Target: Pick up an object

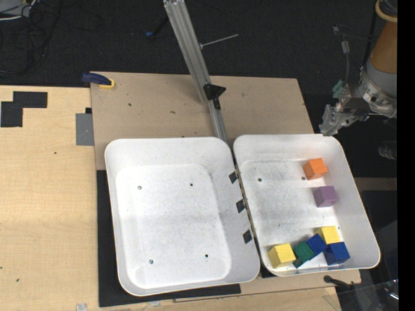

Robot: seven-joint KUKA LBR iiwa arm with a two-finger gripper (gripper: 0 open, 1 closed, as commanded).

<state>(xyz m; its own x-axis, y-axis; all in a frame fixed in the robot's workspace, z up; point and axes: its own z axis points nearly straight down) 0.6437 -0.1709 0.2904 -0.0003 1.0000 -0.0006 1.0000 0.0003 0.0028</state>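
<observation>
No object touches the tool (332, 118) (beyond the right bin (363, 212)).

— What sits on the bench besides the two bins?

— A slanted aluminium rail (193, 57) runs from the top of the view down to the gap between the bins, with a black bracket (214, 92) clamped partway along it. A small blue and yellow clamp (98, 79) lies at the brown board's (155, 102) far left corner.

— And to the left?

— A pale wooden tabletop (45, 199) carries black patches (23, 105) and a grey rectangle (83, 127). Cables (19, 5) trail across the dark floor at upper left. Three small black clips (240, 205) mark the seam where the bins meet.
</observation>
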